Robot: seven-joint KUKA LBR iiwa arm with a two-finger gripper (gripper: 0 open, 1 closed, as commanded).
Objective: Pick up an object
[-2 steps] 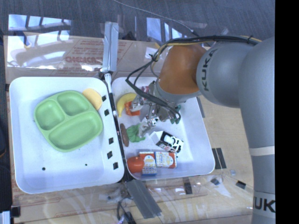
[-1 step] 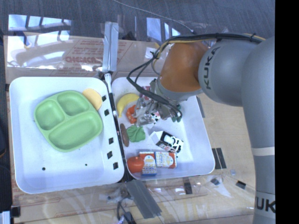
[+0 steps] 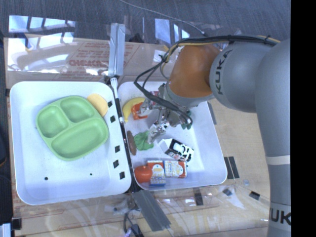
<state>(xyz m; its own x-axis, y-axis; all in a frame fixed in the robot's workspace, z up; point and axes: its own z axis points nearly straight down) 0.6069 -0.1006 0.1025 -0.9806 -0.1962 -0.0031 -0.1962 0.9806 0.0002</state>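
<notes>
The green leafy toy [image 3: 143, 140] lies at the centre of the frame in the right bin [image 3: 210, 147], just beside the tool [image 3: 159, 130]. It looks soft and light; pinching its bunched middle seems safest. A banana [image 3: 129, 107] sits above, juice boxes [image 3: 165, 170] below.
</notes>
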